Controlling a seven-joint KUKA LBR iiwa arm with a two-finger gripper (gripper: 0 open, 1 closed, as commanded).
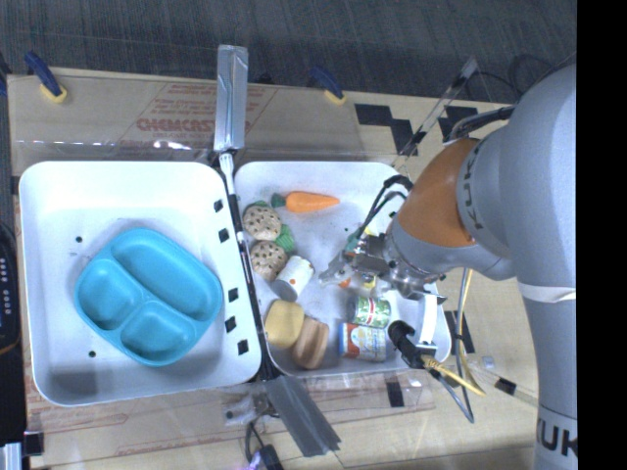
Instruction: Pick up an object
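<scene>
1. Wooden bench (pixel 118 116) w/ two shallow white bins; grey arm over right bin (pixel 323 176).
2. End effector (pixel 361 267) low in right bin; grip state: can't tell.
3. Nearest: green-label tin can (pixel 373 310), just below-right, touching second can (pixel 364 341).
4. Left bin (pixel 59 194): blue divided plastic tray (pixel 147 294).

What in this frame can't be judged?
- Pincer: camera view; the arm's wrist covers it, so its state and any hold can't be told.
- Cans: labels too small to read, partly under the wrist.
- Arm: cut off at the right.
</scene>
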